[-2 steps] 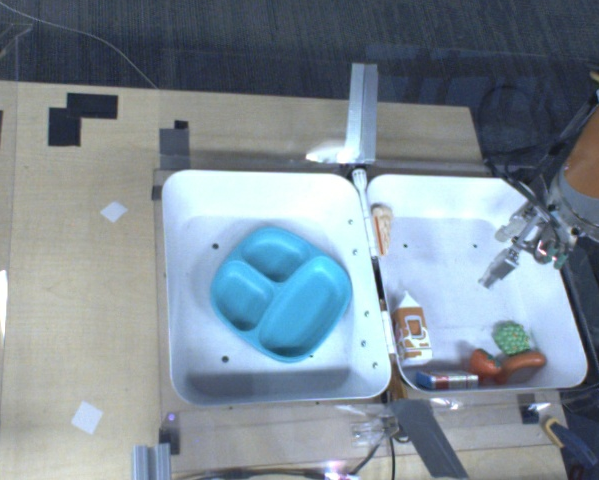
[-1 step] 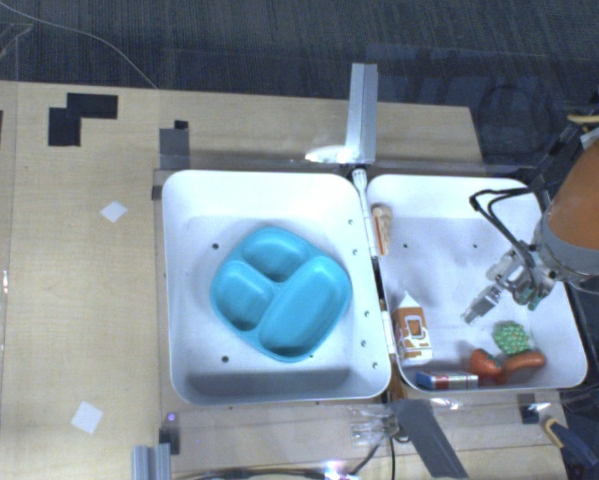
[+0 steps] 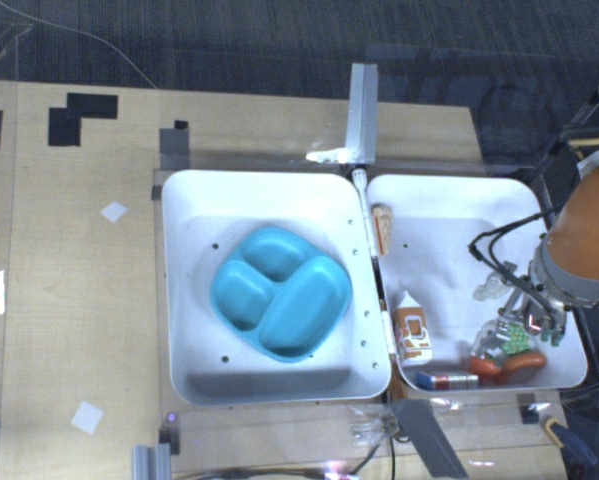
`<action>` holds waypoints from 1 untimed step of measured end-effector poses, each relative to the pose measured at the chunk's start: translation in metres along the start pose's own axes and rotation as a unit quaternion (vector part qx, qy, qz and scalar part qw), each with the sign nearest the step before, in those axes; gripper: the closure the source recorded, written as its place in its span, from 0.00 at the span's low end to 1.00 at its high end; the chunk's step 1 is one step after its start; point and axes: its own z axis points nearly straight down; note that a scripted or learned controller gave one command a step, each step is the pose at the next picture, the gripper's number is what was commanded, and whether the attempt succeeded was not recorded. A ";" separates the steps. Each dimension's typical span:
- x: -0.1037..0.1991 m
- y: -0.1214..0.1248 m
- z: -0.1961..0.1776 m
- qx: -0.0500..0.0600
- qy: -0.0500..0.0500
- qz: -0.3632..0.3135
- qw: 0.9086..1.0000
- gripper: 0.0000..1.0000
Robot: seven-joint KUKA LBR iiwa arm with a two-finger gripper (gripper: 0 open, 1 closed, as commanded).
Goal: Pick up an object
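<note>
My gripper (image 3: 512, 330) is down in the front right corner of the right bin (image 3: 449, 208), with the arm's orange band (image 3: 587, 230) above it at the view's right edge. It hangs over a small green object (image 3: 519, 341) and just behind a red-orange sausage (image 3: 507, 367). Whether it touches either one is hidden by the wrist and cables. A small orange and white carton (image 3: 411, 331) stands by the bin's left wall. In front of the carton a red and blue marker (image 3: 445, 378) lies along the front wall. A thin brown stick-shaped item (image 3: 382, 230) rests against the left wall farther back.
The left bin (image 3: 194, 368) holds a blue divided plate (image 3: 281, 292) in its middle. A grey metal post (image 3: 362, 113) rises behind the seam between the two bins. Black cables (image 3: 499, 238) loop from the wrist over the right bin. Light wooden bench (image 3: 69, 298) extends to the left.
</note>
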 end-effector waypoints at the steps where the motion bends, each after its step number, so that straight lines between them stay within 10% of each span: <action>1: 0.014 0.076 -0.036 -0.001 -0.002 -0.147 0.989 0.00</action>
